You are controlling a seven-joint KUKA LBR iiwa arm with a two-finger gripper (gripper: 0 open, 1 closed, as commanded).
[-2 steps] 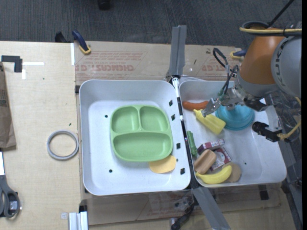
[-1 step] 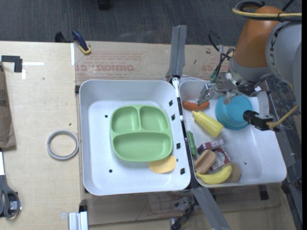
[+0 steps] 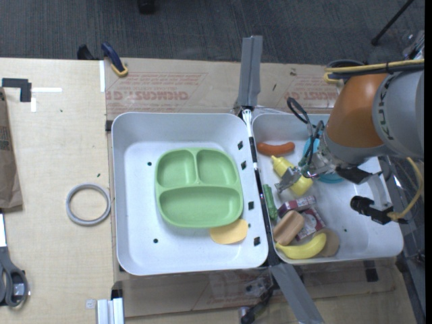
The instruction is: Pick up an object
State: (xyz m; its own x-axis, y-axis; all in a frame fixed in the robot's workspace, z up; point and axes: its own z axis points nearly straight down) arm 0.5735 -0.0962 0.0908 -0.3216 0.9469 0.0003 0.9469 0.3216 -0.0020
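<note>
My gripper (image 3: 290, 179) hangs low in the right bin (image 3: 378, 245), near its left side. It sits right over a yellow squeeze bottle (image 3: 283, 164), whose yellow shows on both sides of the gripper. An orange sausage (image 3: 277, 147) lies just behind it. In front of it are a green marker (image 3: 270, 202), a dark red packet (image 3: 309, 217), a hot dog bun (image 3: 289, 227) and a banana (image 3: 304, 247). A blue item (image 3: 326, 175) is partly hidden under the wrist.
The left bin (image 3: 131, 181) holds a green divided plate (image 3: 199, 187) and a yellow disc (image 3: 229, 233) at the plate's front edge. On the bench to the left lie a grey ring (image 3: 88, 203) and scissors (image 3: 10, 285). The arm's orange band (image 3: 358, 113) hangs over the right bin's back.
</note>
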